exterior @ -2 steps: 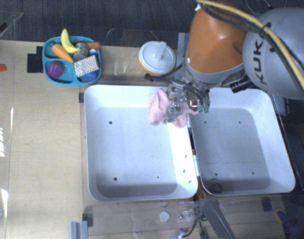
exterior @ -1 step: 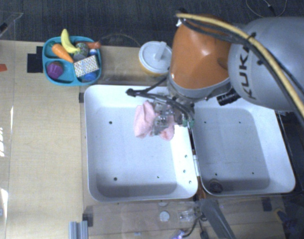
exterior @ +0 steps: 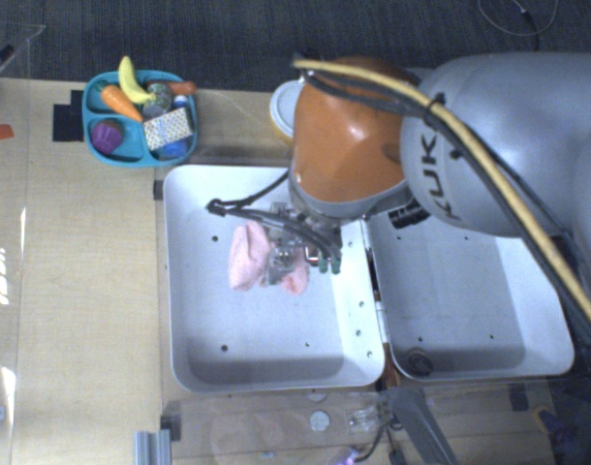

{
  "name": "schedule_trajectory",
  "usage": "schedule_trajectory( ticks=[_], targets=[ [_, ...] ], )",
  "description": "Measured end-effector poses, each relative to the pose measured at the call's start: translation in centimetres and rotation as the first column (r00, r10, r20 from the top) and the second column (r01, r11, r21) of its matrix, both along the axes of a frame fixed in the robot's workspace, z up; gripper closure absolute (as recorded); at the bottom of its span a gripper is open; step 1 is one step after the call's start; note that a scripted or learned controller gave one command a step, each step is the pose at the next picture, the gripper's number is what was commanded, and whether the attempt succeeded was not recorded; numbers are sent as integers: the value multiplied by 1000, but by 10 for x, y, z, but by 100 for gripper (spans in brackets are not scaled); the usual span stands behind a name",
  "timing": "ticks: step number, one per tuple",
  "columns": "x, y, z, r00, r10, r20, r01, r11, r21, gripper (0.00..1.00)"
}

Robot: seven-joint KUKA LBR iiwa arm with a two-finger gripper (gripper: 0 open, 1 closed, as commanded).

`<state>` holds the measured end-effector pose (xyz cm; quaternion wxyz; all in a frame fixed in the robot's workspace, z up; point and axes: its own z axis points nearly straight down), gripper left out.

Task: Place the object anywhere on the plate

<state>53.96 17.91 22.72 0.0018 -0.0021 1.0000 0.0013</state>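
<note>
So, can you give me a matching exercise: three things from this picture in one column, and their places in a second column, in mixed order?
Things:
1. pink cloth
2. blue tray
3. gripper

Places:
A. on the bench, beyond the bins, at the left
B. lying in the left bin
C. above the left bin, at the cloth's right side

Pairs: 1-B, 2-A, 3-C

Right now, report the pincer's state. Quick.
Pincer: down over the pink cloth in the left bin; open or closed cannot be told, and no hold is visible.
</note>
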Motion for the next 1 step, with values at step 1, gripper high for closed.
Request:
schedule_trajectory(
  ticks=[1],
  targets=[
    [0,0,0,1000,0,0,0,1000,0,0]
  ],
)
